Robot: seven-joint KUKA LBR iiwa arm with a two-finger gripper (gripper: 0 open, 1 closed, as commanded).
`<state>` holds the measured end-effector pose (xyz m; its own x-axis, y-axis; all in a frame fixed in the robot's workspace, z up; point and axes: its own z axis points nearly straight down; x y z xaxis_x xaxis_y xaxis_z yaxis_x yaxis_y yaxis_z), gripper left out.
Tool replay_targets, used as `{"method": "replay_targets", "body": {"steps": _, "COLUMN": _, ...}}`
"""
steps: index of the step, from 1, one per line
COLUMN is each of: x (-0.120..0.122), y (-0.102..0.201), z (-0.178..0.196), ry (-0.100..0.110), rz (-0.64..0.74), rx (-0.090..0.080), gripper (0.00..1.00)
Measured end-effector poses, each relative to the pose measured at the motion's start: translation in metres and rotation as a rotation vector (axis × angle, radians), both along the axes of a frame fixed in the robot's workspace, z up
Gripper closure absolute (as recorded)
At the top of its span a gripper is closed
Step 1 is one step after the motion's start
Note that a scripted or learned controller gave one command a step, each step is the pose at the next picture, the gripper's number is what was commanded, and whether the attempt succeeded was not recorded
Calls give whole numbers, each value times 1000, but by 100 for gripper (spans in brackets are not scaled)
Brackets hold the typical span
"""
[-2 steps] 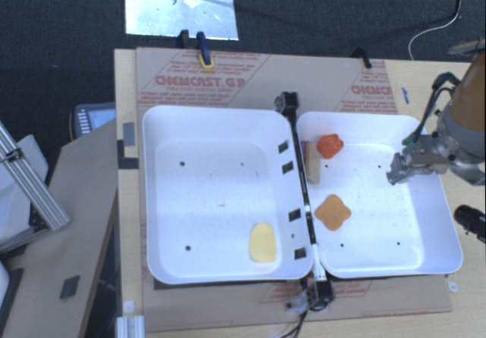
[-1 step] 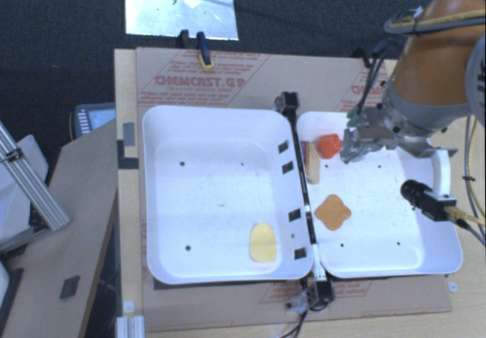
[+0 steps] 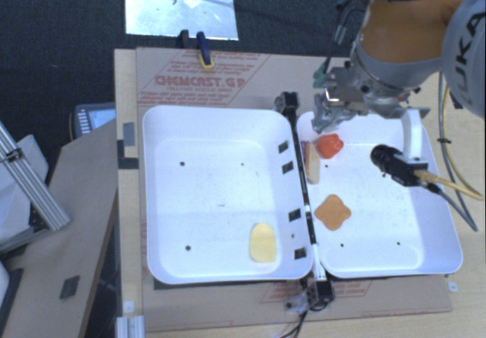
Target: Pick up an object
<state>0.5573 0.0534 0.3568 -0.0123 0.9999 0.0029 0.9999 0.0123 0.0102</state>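
The arm [image 3: 414, 17] leans in from the right over the right bin's [image 3: 425, 253] far end, with the gripper [image 3: 328, 122] just above a red piece [image 3: 329, 146] by the divider. That bin has lots of bare floor near its front edge around an orange piece [image 3: 332, 212], while the left bin [image 3: 163, 200] holds a yellow piece [image 3: 263, 242]. Can't tell what the claw's doing, the view's too murky there.

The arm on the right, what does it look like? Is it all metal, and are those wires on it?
The arm is a thick rounded body, mostly orange here with a light grey shell bearing dark letters at the right edge. Grey and yellowish cables loop around it. Below sits a grey metal gripper with small parts and wires. A black cylinder on a white bracket sticks out beside it.
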Motion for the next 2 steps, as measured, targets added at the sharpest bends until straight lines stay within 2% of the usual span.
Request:
{"method": "replay_targets", "body": {"steps": 1, "x": 0, "y": 41, "z": 151, "ry": -10, "rz": -3, "rx": 2, "gripper": 100}}
{"method": "replay_targets", "body": {"steps": 2, "x": -10, "y": 106, "z": 55, "ry": 18, "rz": -2, "rx": -3, "gripper": 100}}
